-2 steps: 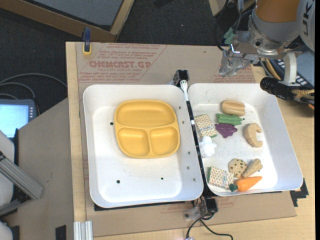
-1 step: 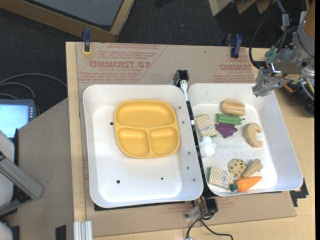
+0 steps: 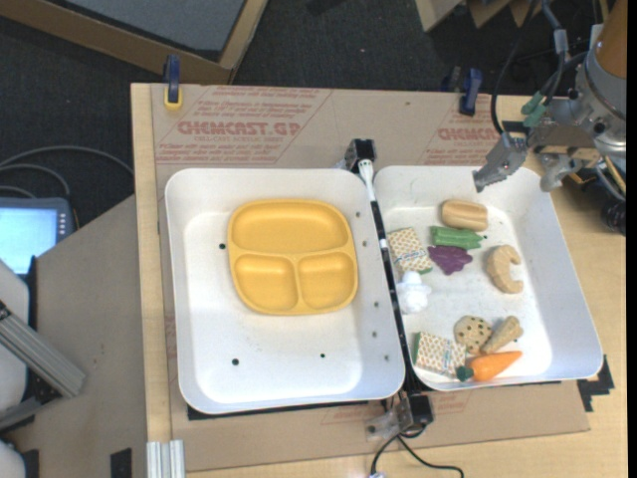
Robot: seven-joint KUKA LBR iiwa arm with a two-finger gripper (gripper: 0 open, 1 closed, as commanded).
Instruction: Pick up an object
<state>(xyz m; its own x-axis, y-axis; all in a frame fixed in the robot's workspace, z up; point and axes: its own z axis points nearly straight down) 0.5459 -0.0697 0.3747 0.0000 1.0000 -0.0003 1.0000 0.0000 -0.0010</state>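
Approach position: gripper (image 3: 498, 167) above right bin (image 3: 572, 297), nothing held.
You cannot tell its finger state; bread roll (image 3: 464, 214) lies just below-left, long axis crosswise.

The right bin (image 3: 557, 267) holds small toy foods, all lying flat. A tan bun (image 3: 464, 214) sits near the back, a green pod (image 3: 456, 237) just in front of it, purple grapes (image 3: 450, 258) beside that. A curved croissant (image 3: 505, 269) lies right. Two crackers (image 3: 407, 248) (image 3: 434, 353), a white piece (image 3: 411, 292), a cookie (image 3: 471, 332) and a carrot (image 3: 495, 364) lie nearer the front
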